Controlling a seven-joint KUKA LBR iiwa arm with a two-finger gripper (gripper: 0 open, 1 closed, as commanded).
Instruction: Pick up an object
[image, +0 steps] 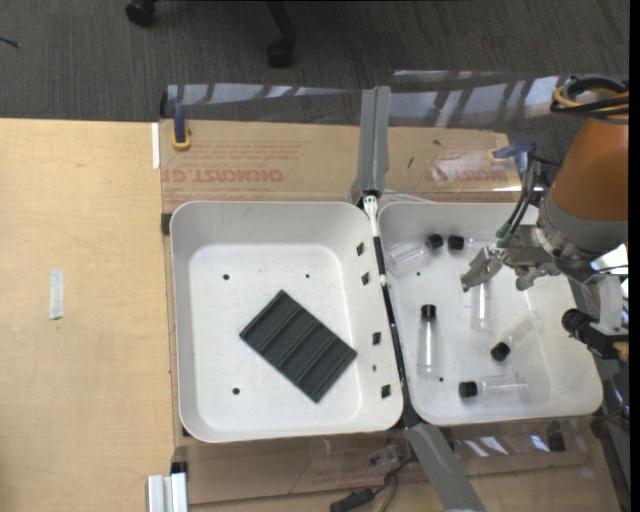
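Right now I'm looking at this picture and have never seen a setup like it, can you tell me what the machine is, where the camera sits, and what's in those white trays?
One camera looks down from above the bench at a slant. The grey and orange shape at the right is a robot arm; its gripper, a two-finger claw, hangs over the right bin. That bin holds several small clear vials with black caps, such as one vial lying near its left side. The left bin holds a dark ridged rectangular panel, lying flat and turned diagonally. Whether the claw grips anything is too small to tell.
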